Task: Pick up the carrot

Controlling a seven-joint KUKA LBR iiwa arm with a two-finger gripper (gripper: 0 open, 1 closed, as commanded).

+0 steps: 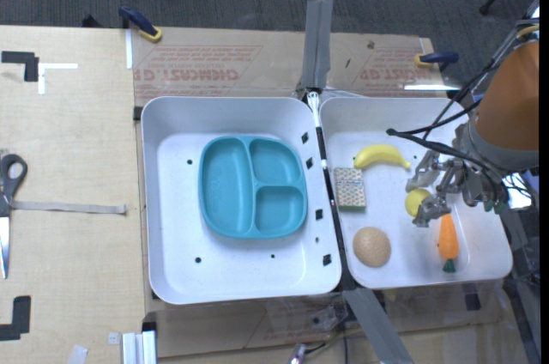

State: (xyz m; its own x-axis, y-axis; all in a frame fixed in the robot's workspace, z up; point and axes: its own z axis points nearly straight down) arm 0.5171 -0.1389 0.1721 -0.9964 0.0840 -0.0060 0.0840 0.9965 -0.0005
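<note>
The tool hangs low over the right bin, its metal fingers crowding a small yellow fruit; whether they are parted or closed I cannot tell at this slant. Just beside it, toward the bin's near right corner, lies the carrot, orange with a green stub end, lying free and apparently untouched. It looks light, stiff and smooth, likely a toy, so a grip across its thicker middle should hold best. The same bin also holds a banana, a sponge and a round tan ball. The left bin holds a teal divided plate.
</note>
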